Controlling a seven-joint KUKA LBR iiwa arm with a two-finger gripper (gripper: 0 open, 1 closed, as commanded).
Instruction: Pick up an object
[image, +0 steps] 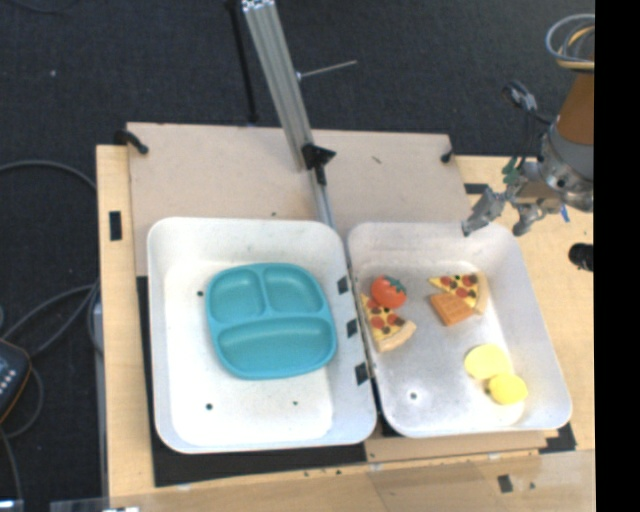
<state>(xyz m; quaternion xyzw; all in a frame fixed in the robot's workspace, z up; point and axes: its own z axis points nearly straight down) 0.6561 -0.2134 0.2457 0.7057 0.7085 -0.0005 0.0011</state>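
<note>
The right bin (520, 270) holds a toy pizza slice (457, 297) near its middle, a second pizza slice (388, 329) with a red tomato (389, 292) against its left wall, and two yellow round pieces (496, 373) at the front right. My gripper (503, 213) hangs over the bin's back right rim, apart from all of them. Its two fingers are spread, and nothing sits between them.
The left bin (175, 330) carries a teal divided plate (270, 320). A slanted metal pole (285, 85) rises behind the bins and ends at a clamp near their shared wall. Cables lie on the dark floor at the left.
</note>
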